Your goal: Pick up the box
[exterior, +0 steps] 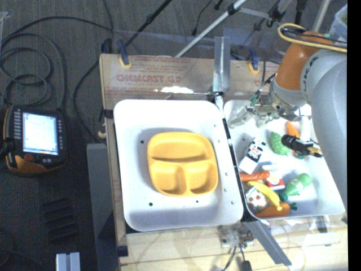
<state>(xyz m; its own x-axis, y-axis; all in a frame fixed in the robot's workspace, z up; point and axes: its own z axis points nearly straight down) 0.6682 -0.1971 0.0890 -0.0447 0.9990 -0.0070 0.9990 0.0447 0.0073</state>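
where red lettering blurs, box [253, 154] lies flat.

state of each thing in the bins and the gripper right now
yellow tray: flat in left bin, compartments bare
box: lying in right bin, not gripped
banana: lying among toys, right bin
gripper: hanging over right bin's far end, apart from box

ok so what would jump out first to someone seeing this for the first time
The yellow divided tray sits alone in the left bin. The right bin holds a jumble of toy food and a small black and white box, with the gripper hovering over its far end.
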